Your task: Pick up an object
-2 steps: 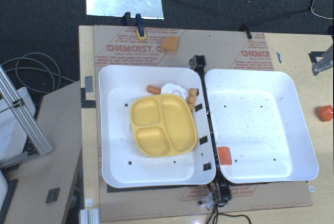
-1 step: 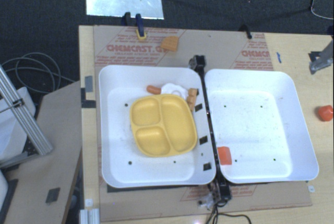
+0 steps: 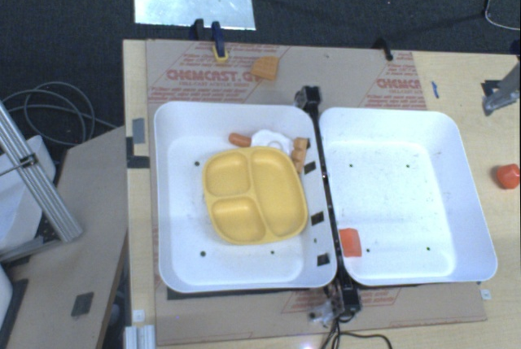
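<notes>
Bench (image 3: 456, 71) bears 2 white bins (image 3: 183, 201).

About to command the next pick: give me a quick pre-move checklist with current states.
1. Target in reach zone: small orange block sits in the right white bin, apart from other things: ok.
2. Yellow three-compartment plastic tray lies flat in the left white bin: ok.
3. Small orange sausage-shaped piece touches the tray's far edge, crowded: not ok.
4. Grey metal gripper at the right edge, fingers: cannot tell.
</notes>
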Controlling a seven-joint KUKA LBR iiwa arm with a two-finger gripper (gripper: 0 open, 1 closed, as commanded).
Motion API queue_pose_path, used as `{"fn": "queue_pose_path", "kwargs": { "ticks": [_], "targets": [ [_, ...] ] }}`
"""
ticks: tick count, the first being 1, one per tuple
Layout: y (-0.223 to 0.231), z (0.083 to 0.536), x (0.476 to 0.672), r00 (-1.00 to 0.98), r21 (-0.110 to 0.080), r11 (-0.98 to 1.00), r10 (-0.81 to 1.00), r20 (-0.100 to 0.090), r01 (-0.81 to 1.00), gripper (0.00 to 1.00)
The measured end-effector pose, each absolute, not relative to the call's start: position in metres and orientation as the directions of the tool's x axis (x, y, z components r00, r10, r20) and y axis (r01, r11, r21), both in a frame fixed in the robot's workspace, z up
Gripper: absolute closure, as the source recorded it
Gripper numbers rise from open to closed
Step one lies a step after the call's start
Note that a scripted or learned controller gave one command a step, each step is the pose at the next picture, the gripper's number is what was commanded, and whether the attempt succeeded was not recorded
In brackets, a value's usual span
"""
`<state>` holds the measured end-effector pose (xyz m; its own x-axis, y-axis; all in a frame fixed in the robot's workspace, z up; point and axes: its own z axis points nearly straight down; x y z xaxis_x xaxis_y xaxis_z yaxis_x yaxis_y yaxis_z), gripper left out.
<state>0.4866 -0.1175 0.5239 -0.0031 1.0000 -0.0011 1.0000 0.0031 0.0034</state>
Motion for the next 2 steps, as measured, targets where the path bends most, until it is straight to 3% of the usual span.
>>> {"fn": "queue_pose_path", "kwargs": {
  "ticks": [2],
  "targets": [
    [-0.1175, 0.5239, 0.4866, -0.003, 0.003, 0.003, 1.000, -0.001, 1.000, 0.00]
  ]
}}
